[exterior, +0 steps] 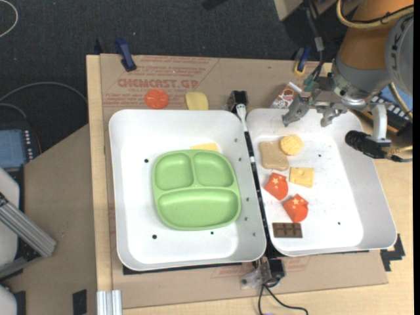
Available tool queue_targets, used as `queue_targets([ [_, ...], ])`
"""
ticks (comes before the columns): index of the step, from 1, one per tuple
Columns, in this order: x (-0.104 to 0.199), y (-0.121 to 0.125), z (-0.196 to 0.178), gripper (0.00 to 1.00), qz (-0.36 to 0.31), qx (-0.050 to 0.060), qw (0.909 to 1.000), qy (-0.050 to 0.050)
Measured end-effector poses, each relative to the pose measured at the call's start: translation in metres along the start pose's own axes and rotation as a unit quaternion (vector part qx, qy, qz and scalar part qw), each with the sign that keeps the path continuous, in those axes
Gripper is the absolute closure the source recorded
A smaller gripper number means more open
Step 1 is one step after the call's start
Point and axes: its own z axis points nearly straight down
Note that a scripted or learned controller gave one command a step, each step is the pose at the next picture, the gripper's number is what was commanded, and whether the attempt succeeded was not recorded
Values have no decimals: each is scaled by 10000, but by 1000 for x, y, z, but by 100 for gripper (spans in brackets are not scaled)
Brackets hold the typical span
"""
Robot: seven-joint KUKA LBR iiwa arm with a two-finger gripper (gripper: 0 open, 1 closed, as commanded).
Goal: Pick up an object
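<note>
A brown cardboard sheet [164,77] printed with faded red lettering covered the surface, and a blue clamp [125,53] gripped its far edge. Beyond it lay dark grey carpeted floor [98,12], with a thin white cable [8,12] curling at the upper left. A pale aluminium rail [26,231] crossed the lower left corner. Lighting was even and soft.

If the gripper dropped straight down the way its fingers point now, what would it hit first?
Probably the bare floor of the right bin near its back edge. The gripper, fingers spread, hangs above that corner; the round cracker lies a little nearer the camera, likely just off that line, though depth is unclear from this slant.
</note>
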Motion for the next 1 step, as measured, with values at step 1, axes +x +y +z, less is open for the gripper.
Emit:
queue_targets([
  [1,-26,-34,129,0,28,46,10000,11],
])
